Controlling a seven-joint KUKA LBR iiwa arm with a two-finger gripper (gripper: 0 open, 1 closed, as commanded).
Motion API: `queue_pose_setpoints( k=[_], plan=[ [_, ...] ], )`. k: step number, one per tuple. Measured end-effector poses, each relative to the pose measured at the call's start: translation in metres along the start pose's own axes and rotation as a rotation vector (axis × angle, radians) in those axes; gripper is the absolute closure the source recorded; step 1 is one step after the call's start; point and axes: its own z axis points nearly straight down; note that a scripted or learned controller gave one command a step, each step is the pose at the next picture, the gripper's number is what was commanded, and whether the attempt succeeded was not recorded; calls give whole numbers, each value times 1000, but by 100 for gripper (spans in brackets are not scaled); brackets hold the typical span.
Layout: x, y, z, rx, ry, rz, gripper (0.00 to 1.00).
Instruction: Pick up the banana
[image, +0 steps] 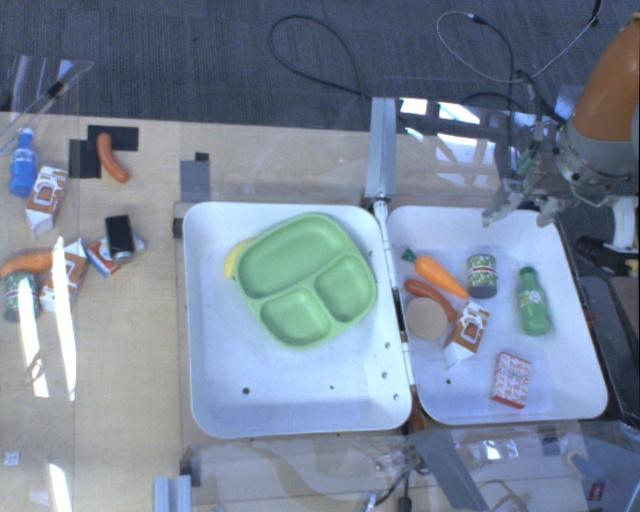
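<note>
The banana (231, 263) shows as a thin yellow sliver at the left rim of the green divided plate (305, 278) in the left bin (215, 385); most of it is hidden under the plate. My gripper (521, 212) hangs over the far edge of the right bin (580, 390), well to the right of the banana. Its two fingers stand apart, open, with nothing between them.
In the right bin lie a carrot (440, 275), a sausage (430, 295), a small can (482, 275), a green bottle (533, 300), a juice carton (468, 328) and a red box (512, 380). Loose items, among them a blue bottle (23, 162), lie on the bench at left.
</note>
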Motion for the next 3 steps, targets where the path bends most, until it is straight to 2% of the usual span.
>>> queue_pose_setpoints(
  k=[1, 2, 3],
  plan=[
    [-47, -20, 54, -1, -1, 94, 0],
    [36, -77, 136, -7, 2, 316, 0],
    [38, -73, 125, -15, 4, 313, 100]
  ],
)
